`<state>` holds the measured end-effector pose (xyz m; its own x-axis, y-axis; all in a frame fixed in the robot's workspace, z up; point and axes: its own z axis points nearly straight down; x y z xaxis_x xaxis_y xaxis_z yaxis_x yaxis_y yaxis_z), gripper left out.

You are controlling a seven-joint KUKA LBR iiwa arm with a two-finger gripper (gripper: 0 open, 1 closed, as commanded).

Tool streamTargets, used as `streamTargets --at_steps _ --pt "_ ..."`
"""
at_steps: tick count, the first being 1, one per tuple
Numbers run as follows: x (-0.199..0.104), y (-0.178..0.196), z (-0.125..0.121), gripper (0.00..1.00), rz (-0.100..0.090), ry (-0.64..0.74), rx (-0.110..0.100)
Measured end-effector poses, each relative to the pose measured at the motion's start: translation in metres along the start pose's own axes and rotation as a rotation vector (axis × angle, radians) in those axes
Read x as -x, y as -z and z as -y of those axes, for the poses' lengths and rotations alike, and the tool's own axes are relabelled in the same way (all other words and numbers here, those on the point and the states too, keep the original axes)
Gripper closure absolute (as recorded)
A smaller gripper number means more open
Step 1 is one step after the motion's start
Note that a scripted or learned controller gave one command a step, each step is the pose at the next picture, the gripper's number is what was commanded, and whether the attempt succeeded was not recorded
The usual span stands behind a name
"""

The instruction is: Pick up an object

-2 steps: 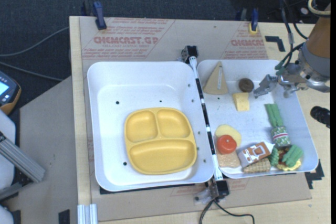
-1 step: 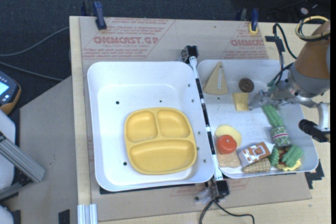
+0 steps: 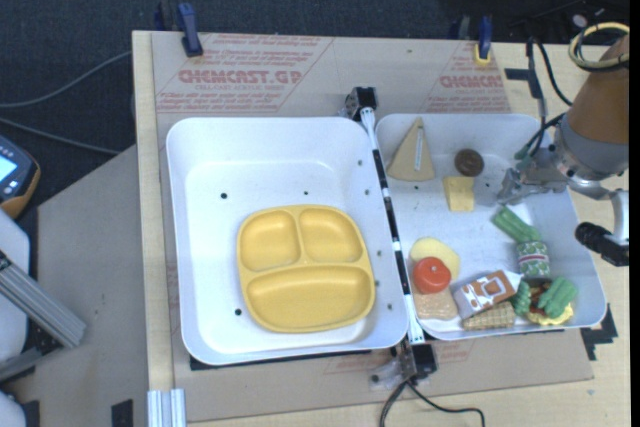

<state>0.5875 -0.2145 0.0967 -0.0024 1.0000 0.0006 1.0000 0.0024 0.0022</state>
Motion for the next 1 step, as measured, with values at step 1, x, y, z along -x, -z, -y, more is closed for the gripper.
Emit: streamTargets --at_steps 1 --pt "0.0000 -0.0007 0.0003 0.00 0.000 -0.001 -0.001"
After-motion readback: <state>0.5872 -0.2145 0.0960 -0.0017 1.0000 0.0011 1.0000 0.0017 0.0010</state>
